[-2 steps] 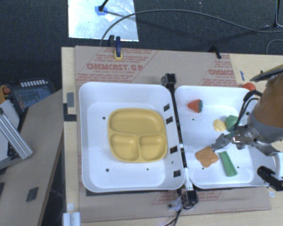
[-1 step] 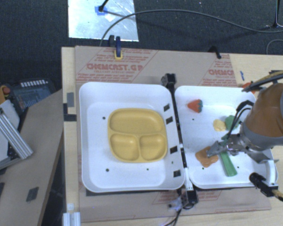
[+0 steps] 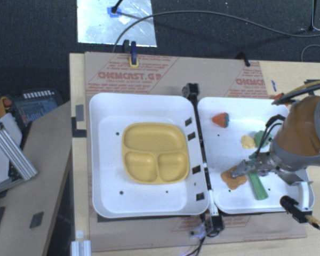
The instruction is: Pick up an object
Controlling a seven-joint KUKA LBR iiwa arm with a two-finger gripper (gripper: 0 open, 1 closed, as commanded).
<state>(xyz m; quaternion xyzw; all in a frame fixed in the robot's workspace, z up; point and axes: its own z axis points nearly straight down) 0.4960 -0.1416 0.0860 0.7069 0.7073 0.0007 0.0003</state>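
Orange-brown flat toy piece (image 3: pixel 232 180), shaped roughly like a cookie or bread slice, lies at the lower left of the right-hand white bin (image 3: pixel 224 143), in the lower right of the frame. The gripper (image 3: pixel 244 169) sits just above its upper edge, touching or nearly so. Whether its tips are spread or closed cannot be told from this slanted view, and nothing is clearly seen between them.

A long green stick-shaped toy (image 3: pixel 257 185) lies just right of the orange piece, partly under the wrist. A pale yellow lump (image 3: pixel 248 141) and a red strawberry-like toy (image 3: pixel 220 120) rest higher in the same bin. The left white bin (image 3: pixel 104 143) carries a yellow three-compartment plastic tray (image 3: pixel 154 152).

Risks, as I judge them: the flat piece offers little height to pinch, so it may slip out; the tips may catch its edge and push it toward the bin wall; or the green stick may be nudged or grabbed instead.
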